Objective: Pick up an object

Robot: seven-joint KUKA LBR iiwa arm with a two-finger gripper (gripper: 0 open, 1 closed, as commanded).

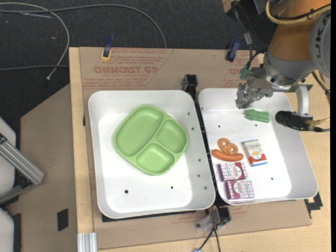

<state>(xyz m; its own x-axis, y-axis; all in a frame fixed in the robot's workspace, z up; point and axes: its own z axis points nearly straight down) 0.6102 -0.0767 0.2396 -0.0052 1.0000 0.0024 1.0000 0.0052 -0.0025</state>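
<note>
From above, the worktop (pixel 126 67) carries two shallow white bins side by side. The left bin (pixel 105 188) holds a light green divided plate (pixel 151 139) with three compartments, lying flat and turned at an angle near the bin's middle. The right bin (pixel 294 167) holds the small things: a green, flat, leaf-like piece (pixel 257 116) near the far end, a pretzel (pixel 224 143) touching an orange sausage-shaped toy (pixel 227 155) just below it, a small red and white carton (pixel 254 152) beside them to the right, and two purple and white packets (pixel 232 170) (pixel 240 189) one after the other toward the near edge. The arm, grey with its orange band (pixel 294 35), reaches in from the right over the far end of the right bin. Its claw (pixel 247 102) hangs just left of and above the green piece, close to it; nothing can be seen between its tips, and whether they are spread or pressed together cannot be told from this angle.
</note>
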